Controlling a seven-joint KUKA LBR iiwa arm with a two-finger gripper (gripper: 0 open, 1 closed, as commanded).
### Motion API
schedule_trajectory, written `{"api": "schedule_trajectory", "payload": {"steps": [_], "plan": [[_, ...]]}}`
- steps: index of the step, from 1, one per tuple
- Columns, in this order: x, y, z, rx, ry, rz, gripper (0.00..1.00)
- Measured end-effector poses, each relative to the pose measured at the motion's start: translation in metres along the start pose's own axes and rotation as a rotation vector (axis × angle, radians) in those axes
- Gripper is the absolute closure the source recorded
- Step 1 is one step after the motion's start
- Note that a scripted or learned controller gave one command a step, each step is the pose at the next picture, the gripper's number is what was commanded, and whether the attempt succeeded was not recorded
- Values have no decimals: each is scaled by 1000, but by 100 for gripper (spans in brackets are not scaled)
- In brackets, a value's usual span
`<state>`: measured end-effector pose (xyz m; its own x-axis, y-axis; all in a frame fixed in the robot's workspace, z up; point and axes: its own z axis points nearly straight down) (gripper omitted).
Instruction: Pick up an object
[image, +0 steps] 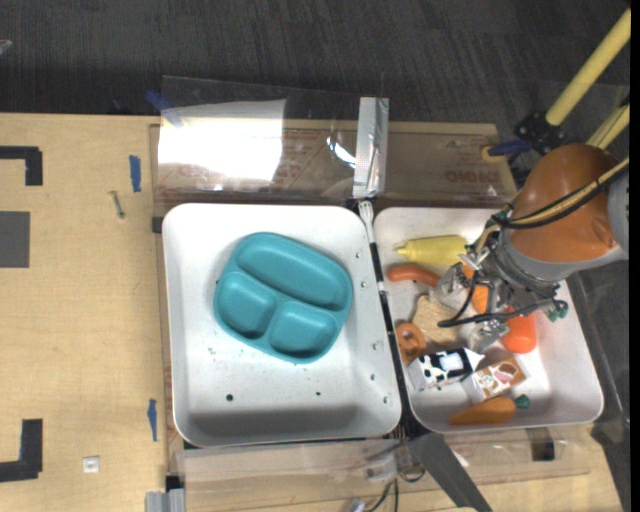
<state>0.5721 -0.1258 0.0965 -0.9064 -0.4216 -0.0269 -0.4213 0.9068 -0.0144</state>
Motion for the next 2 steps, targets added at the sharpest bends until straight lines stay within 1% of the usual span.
{"api": "schedule_trajectory", "payload": {"steps": [1,2], "plan": [[-9,-1,1,2,5,-88,0],[-20,-12,1,-3,5,-75,0]]}}
